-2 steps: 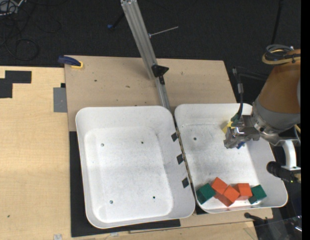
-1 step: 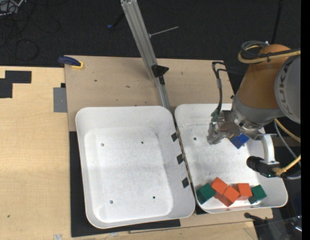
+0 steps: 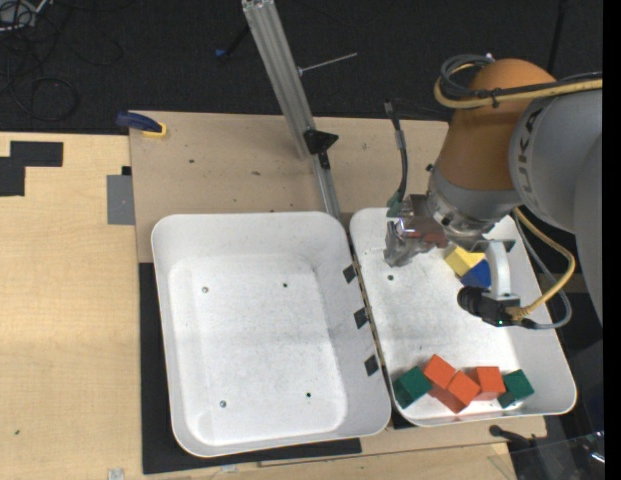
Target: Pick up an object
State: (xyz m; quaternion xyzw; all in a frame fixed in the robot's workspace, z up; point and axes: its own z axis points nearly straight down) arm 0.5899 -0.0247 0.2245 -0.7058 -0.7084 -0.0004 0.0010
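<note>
Task not done as far as shown. Arm (image 3: 510, 158) reaches in over the right bin (image 3: 410, 308), hand (image 3: 402, 240) low at the bin's upper left part, above bare floor. Cannot tell if the hand is apart or together; nothing visible in it, so no grasp to report.

Candidate objects all in the right bin: a yellow block (image 3: 460, 260) and a blue block (image 3: 475, 274) just beside the wrist, to its right, partly hidden by arm and cable. A cluster at the bin's near edge: green block (image 3: 412, 384), two orange blocks (image 3: 446, 382), red block (image 3: 488, 380), second green block (image 3: 516, 386), touching or nearly so. Left bin (image 3: 180, 268) holds none.

Left to do: get on an object, close, lift. Yellow and blue are nearest the hand; the cluster is well apart from it. Judged: early stage, approach or a miss, can't say which.
</note>
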